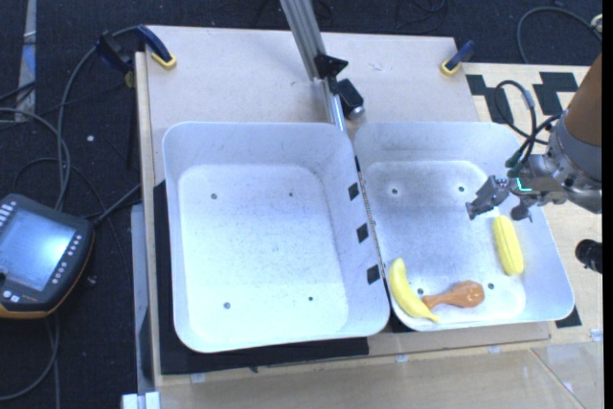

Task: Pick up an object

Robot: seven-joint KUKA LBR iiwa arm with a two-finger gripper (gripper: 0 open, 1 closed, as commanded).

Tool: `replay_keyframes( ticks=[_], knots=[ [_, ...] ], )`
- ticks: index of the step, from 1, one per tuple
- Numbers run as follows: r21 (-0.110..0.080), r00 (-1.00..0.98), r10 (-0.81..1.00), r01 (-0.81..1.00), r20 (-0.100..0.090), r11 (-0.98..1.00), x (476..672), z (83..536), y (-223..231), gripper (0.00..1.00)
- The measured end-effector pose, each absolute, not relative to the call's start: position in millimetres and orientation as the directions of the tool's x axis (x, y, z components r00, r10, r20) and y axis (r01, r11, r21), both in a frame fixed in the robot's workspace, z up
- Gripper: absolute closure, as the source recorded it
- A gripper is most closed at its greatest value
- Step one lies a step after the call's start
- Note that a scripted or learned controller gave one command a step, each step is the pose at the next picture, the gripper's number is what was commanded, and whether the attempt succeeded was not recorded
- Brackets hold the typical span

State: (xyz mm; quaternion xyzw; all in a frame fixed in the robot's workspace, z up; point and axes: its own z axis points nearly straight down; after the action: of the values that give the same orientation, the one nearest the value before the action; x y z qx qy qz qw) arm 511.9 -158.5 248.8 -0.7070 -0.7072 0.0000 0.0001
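- The gripper [498, 199] hangs over the right bin [551, 287], near its right wall; the dark fingers [482, 201] splay apart with nothing between them.
- Just below and to the right of the fingers lies an ear of corn [509, 245], bright yellow, stubby and rounded at both ends, lying lengthwise along the bin's right side. It is close to the fingers but apart from them.
- Further below the fingers, toward the bin's near edge, lies an orange drumstick-shaped toy [456, 296], its plump end toward the corn and its thin stem pointing left.
- Left of that, and well below and left of the fingers, a yellow banana [407, 291] curves along the bin's near-left corner; its lower end is just beside the orange toy's stem.
- Nothing lies between the fingers and the corn; the bin floor beneath them is bare, white and lightly speckled with grey scuffs.
- Far left of the fingers sits the left bin [182, 158], also shallow, white and scuffed, with rounded corners.
- A slanted metal pole [297, 5] rises behind the seam where the two bins meet.
- Both bins rest on a pale wooden bench [249, 72].
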Motion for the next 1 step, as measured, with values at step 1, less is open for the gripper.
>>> replay_keyframes(
  ticks=[1],
  knots=[
    [0.000,0.000,1.000,1.000,0.000,0.000,511.9,248.8,-158.5,0.00]
  ],
)
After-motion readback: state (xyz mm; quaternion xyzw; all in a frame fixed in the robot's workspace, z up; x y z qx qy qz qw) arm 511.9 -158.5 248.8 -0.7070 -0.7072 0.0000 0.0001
